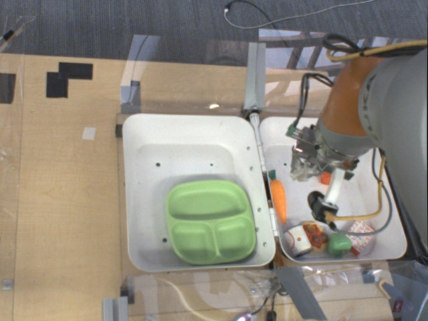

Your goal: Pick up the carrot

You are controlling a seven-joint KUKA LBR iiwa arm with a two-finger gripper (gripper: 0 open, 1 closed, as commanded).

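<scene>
Carrot (278, 202) lies lengthwise against the left wall of the right-hand bin (398, 246), just below the middle of the frame, its thin green top pointing up the picture and its orange body free of any grip. To its right and a little higher hangs the gripper (309, 168), under the orange-banded arm; whether it is open or closed cannot be told from here, since the wrist body hides that part. Nothing of the carrot is lifted, so by my judgement the pick is not yet done: the tool must come left and down over it, close, and raise it. One carrot is in view. Along the lower edge of the same bin sits a cluster of small toy foods (326, 239), too jumbled to count surely. The left-hand bin (144, 152) holds one green divided tray (210, 221). Two bins stand on the bench.
</scene>
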